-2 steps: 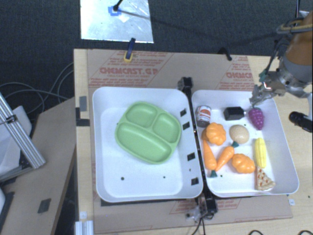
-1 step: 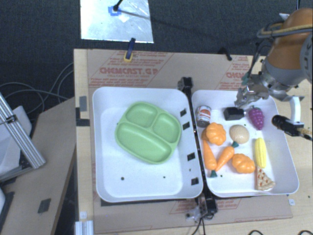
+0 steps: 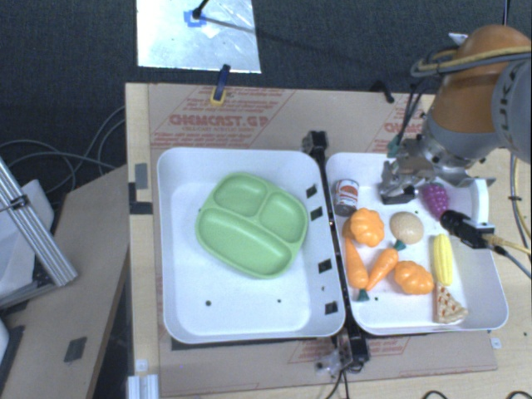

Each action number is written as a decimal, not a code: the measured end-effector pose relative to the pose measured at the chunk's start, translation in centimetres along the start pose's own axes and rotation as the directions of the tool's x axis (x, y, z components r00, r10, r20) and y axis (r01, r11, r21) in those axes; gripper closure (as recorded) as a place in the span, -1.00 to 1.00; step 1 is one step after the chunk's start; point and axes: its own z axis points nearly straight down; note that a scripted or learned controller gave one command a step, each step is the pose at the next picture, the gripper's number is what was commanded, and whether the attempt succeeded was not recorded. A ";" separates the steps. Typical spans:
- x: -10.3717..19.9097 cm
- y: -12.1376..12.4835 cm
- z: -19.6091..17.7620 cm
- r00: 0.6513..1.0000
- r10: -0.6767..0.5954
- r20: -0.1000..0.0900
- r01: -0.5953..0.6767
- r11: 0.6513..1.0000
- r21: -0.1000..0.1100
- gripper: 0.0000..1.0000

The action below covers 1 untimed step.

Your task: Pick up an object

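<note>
**Pincer low over the right bin, nothing yet lifted**

The arm's two-finger metal pincer (image 3: pixel 397 191) hangs at the back of the shallow white right bin (image 3: pixel 492 306), close above the bin floor. Whether it is wide or narrow cannot be told from this angle, and nothing is seen held in it.

Just beside it to the right lies a purple plastic grape bunch (image 3: pixel 435 197); to its left stands a small red-and-white can (image 3: pixel 347 194). Nearer the front sit a knobbly orange toy pepper (image 3: pixel 366 226), a pale beige egg (image 3: pixel 406 225), two orange toy carrots (image 3: pixel 371 266), a smaller orange fruit (image 3: pixel 413 278), a yellow corn cob (image 3: pixel 443 258) and a pizza wedge (image 3: pixel 450 305). All appear to rest on the bin floor, so the pick looks not yet done: a grasp and a lift remain, probably on the grapes or the can, the nearest pieces.

The white left bin (image 3: pixel 187 306) holds a light green divided plate (image 3: pixel 252 224). Both bins rest on a brown protective board (image 3: pixel 249 119) over the bench, with dark carpet behind and a shiny square sheet (image 3: pixel 166 23) lying on it.
</note>
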 end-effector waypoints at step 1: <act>4.8 -1.0 -0.9 1.000 -0.002 -0.002 0.002 1.000 -0.001 1.00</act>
